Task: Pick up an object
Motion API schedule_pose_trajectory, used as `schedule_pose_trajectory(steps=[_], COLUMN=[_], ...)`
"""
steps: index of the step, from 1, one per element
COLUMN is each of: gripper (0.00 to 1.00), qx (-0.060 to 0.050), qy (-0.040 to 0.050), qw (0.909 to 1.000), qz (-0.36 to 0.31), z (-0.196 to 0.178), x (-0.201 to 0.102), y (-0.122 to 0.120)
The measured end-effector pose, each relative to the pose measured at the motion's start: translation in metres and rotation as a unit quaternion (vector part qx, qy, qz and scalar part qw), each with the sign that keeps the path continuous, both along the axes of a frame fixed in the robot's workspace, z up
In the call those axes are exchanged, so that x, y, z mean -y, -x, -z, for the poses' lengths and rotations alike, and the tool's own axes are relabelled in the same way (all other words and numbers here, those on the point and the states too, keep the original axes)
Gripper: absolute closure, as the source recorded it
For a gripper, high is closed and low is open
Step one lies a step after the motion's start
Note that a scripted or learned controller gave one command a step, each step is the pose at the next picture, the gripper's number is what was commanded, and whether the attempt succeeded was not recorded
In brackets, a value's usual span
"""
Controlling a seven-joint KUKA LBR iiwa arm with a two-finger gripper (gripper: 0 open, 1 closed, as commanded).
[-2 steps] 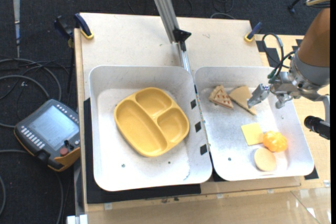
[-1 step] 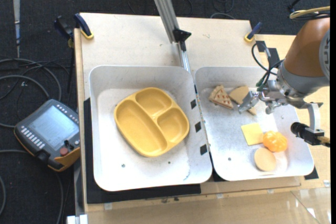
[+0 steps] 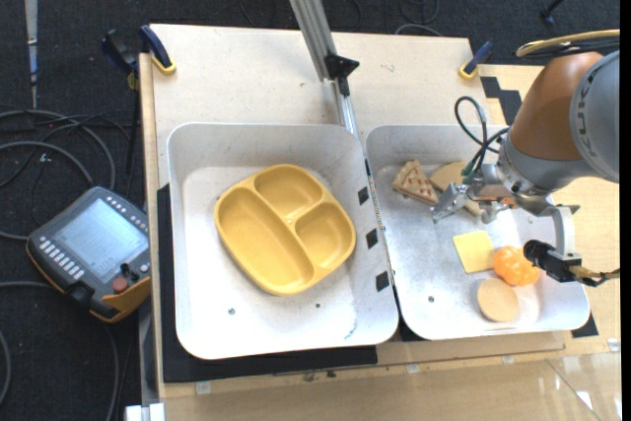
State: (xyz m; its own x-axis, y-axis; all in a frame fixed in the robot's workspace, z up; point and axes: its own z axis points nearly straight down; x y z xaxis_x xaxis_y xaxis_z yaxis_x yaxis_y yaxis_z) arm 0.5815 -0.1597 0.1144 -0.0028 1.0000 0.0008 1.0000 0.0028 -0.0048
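In the right bin (image 3: pixel 424 315), nearest to farthest, lie a tan disc (image 3: pixel 499 301), an orange piece (image 3: pixel 515 266), a yellow block (image 3: pixel 473 251) and a waffle wedge (image 3: pixel 416 180). The gripper (image 3: pixel 455 202) hangs low between block and wedge; its opening I cannot tell. Crowded items risk a missed grasp.

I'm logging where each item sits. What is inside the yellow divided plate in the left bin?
The yellow divided plate shows three bare compartments with no food in them. The plate itself covers the left bin's floor beneath it, so anything under it cannot be seen.
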Motion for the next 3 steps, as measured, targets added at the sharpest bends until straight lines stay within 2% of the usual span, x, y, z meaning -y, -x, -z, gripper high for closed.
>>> schedule_pose_trajectory(steps=[1, 2, 3], gripper=[1.0, 1.0, 1.0], qx=[0.003, 0.005, 0.005], qy=[0.0007, 0.0011, 0.0011], qw=[1.0, 1.0, 1.0], qz=[0.001, 0.0, 0.0], z=[-0.014, -0.074, -0.103], x=[0.001, -0.006, -0.006], y=[-0.001, 0.0, -0.001])
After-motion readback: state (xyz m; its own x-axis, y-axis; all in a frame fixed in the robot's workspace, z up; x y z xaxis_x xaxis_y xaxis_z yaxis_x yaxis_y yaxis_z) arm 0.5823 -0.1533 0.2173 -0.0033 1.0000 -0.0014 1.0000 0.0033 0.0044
